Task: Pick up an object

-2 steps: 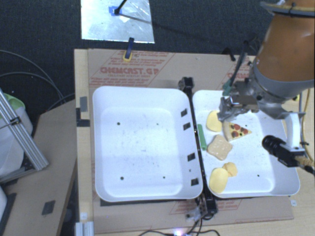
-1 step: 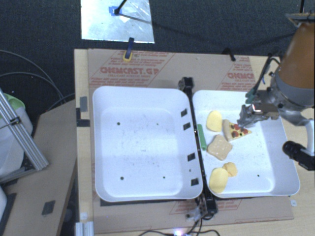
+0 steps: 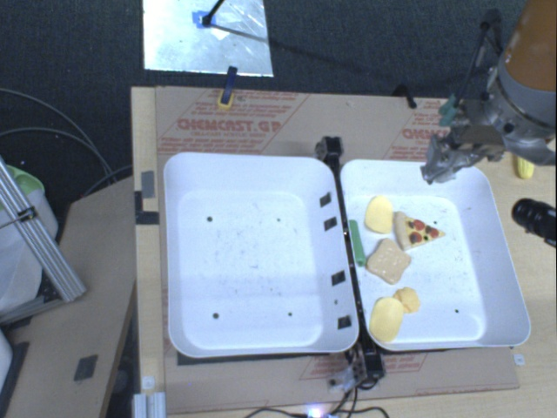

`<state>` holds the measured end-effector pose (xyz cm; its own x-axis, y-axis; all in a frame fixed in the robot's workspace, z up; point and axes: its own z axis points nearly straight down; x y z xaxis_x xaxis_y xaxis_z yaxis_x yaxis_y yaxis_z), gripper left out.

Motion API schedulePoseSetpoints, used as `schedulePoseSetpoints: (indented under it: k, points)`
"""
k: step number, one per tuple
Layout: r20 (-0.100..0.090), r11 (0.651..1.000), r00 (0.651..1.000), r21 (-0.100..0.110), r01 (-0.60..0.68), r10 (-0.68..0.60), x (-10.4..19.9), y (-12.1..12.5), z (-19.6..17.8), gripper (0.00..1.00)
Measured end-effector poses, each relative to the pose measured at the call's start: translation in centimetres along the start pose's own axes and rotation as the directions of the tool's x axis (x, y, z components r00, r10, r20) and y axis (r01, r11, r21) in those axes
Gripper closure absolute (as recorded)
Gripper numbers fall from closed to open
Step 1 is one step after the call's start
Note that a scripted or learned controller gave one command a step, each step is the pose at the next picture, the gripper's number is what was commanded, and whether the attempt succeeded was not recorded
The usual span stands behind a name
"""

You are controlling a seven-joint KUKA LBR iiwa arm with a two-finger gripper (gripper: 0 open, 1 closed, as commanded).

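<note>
I'm hanging the gripper (image 3: 439,171) over the upper rim of the right bin (image 3: 496,233), and I can't tell its state from this angle. All the pickable pieces are sitting low-centre right in that bin: pizza slice (image 3: 418,230), toast (image 3: 388,261), yellow lumps, so I'm judging the pizza slice nearest.

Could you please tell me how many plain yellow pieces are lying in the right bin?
3: a yellow piece beside the pizza slice, a small one near the front, and a larger one touching it.
</note>
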<state>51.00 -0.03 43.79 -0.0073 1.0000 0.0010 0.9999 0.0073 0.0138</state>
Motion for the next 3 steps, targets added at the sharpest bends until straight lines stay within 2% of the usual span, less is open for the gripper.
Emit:
schedulePoseSetpoints:
  k: [1,2,3]
  points:
    - [0.002,1.0,1.0,0.018,-0.008,0.008,-1.8,-0.8,8.3,1.0]
    - [-0.001,1.0,1.0,-0.005,0.0,0.0,0.7,-0.9,-4.8,1.0]
    - [0.0,1.0,1.0,0.019,0.002,-0.002,6.6,-2.4,4.0,1.0]
